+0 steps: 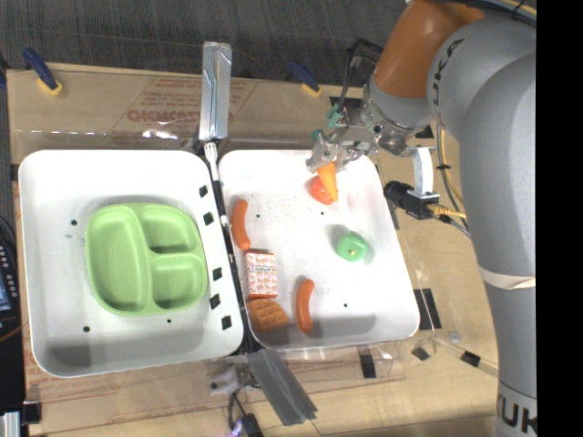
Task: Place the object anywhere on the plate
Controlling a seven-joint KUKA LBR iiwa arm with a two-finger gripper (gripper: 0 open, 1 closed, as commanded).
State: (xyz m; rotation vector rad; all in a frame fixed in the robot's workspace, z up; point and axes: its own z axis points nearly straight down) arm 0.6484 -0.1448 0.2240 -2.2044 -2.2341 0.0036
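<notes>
Camera view: gripper (326,164) at upper centre-right, over the right bin (392,244), fingers closed on the top of an orange carrot-like piece (323,188) hanging just under them, above the bin floor. Green divided plate (146,258) in left bin (46,244), left of frame. Lower in right bin: green apple (352,247), two sausages (240,223) (304,304), patterned carton (261,274), waffle (268,314).

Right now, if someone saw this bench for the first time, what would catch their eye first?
Probably the big grey arm with its orange band coming in from the right, its gripper over the far part of the right bin, an orange carrot-like piece right at its tip. Next, the bright green divided plate lying alone in the left bin.
</notes>
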